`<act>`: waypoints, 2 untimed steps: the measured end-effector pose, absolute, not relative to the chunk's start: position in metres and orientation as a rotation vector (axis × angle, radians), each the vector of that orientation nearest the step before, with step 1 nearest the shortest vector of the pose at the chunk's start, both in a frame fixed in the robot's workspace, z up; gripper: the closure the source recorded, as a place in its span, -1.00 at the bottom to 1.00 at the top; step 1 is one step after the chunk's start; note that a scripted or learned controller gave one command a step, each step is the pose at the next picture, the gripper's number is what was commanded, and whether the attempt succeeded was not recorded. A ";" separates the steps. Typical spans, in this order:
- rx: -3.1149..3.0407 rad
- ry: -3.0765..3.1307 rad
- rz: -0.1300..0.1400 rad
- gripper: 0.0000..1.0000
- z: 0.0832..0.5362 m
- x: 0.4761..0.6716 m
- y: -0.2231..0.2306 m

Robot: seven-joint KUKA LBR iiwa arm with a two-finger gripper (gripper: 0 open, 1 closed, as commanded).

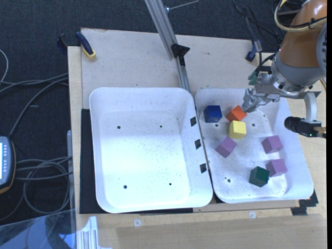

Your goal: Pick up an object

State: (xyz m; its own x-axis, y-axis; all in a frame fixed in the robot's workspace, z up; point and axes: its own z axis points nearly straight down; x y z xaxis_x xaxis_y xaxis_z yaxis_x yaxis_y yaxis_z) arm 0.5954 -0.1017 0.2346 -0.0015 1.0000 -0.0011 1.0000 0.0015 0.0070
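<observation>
A: Where is the orange cube (237, 113)?
B: In the right bin (295, 160), touching the yellow cube (237, 129), near the blue cube (212, 113).
A: And the gripper (251, 104)?
B: Just beside the orange cube's upper right; whether it is released or clenched, I cannot tell.
A: Others?
B: Three purple cubes (226, 146) and a green cube (259, 176) lie nearer the front.

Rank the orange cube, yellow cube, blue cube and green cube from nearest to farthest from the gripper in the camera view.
Measured from the gripper:
1. Orange cube, just beside the gripper, lower left of it.
2. Yellow cube, right below the orange one.
3. Blue cube, farther left, near the bin's left wall.
4. Green cube, far down by the bin's near edge.
</observation>
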 end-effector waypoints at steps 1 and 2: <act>2.215 2.231 0.002 1.00 0.236 0.590 -0.039; 2.217 2.230 0.000 1.00 0.228 0.578 0.008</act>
State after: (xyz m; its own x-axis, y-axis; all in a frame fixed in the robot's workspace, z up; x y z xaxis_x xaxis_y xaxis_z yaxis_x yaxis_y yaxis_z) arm 0.5778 0.0076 0.2280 -0.0058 1.0000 0.0024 1.0000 0.0058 -0.0026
